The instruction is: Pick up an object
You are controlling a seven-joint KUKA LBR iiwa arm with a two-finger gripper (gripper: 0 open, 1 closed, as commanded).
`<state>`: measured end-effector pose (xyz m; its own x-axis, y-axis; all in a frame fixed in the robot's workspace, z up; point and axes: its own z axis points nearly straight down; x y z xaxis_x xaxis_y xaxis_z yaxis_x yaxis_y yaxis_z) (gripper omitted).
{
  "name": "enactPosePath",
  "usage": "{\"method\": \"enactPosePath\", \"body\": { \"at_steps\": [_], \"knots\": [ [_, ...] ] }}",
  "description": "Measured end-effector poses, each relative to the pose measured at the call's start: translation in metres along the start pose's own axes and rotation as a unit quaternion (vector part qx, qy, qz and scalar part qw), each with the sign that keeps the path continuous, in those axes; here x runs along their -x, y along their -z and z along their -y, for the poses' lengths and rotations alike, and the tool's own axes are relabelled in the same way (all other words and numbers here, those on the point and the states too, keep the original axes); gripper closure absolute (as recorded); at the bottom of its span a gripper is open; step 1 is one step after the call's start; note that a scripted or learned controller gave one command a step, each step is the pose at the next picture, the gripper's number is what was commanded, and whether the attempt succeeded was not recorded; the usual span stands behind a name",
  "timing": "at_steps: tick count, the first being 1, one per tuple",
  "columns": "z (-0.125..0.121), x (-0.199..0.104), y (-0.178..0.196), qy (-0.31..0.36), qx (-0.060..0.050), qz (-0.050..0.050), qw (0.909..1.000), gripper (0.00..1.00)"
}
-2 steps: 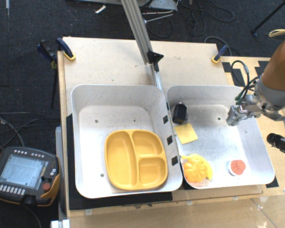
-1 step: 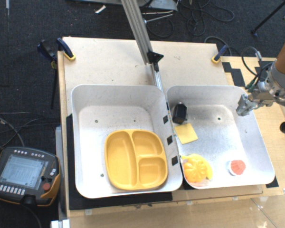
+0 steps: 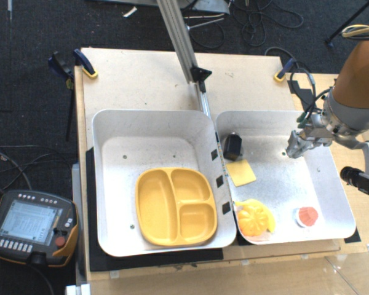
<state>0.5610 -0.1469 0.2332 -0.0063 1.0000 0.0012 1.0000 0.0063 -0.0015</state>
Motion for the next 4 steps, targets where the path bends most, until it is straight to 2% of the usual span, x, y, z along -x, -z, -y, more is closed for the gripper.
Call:
{"method": "enactPosePath", "body": {
  "at_steps": [3,4],
  "knots": [
    [0.024,-0.163,0.021,0.001,0.001,0.000,1.0000,1.00],
    [0.039,-0.214,0.022,0.001,0.000,0.000,1.0000,1.00]
  ]
}}
